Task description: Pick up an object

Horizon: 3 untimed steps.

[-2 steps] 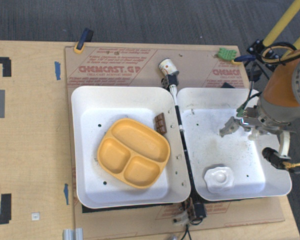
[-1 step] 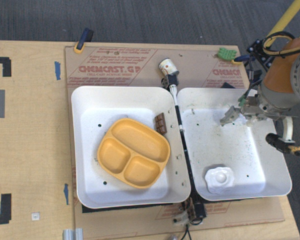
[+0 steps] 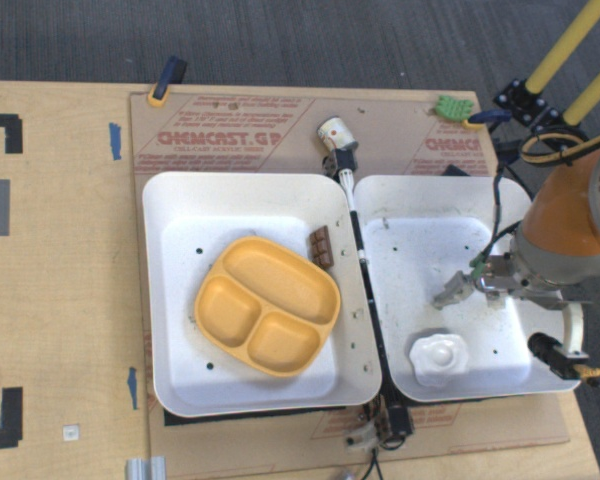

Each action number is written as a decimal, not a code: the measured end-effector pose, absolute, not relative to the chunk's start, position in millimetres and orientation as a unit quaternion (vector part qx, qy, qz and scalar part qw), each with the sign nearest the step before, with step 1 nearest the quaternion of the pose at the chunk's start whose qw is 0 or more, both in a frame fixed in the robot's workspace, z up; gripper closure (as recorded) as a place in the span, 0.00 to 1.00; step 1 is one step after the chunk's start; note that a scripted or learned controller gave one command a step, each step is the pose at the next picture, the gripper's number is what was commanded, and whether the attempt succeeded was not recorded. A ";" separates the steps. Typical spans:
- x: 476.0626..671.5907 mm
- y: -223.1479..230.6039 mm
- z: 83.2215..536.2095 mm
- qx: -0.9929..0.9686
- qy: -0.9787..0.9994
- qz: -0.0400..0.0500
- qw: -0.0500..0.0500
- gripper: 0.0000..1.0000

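Two white bins fill the middle of the frame. In the left bin (image 3: 170, 268) we see a yellow divided tray (image 3: 268, 305) and a small brown block (image 3: 321, 247) by the bin's right wall. In the right bin (image 3: 420, 233), a white round object (image 3: 438, 354) lies at lower centre. The gripper (image 3: 452, 290) hangs just above it toward the frame's right; whether it is parted or closed, we cannot tell.

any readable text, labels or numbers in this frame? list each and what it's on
"CHEMCAST GP" in red, repeated print on the brown board behind the bins; smaller lines around it are too blurred to read.
Same red print, partly cut off by the right bin, on the board's right part: unreadable in full.
No legible text on the yellow tray, the white bins or the arm.
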State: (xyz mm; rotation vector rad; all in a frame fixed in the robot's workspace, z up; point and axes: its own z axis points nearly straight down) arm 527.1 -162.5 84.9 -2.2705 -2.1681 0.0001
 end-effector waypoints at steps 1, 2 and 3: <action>587.9 -141.7 85.2 -0.699 -0.715 -0.001 -0.001 0.00; 478.5 -108.1 84.7 -0.724 -0.690 0.000 0.002 0.00; 526.0 -168.7 85.2 -0.718 -0.696 0.000 -0.001 0.00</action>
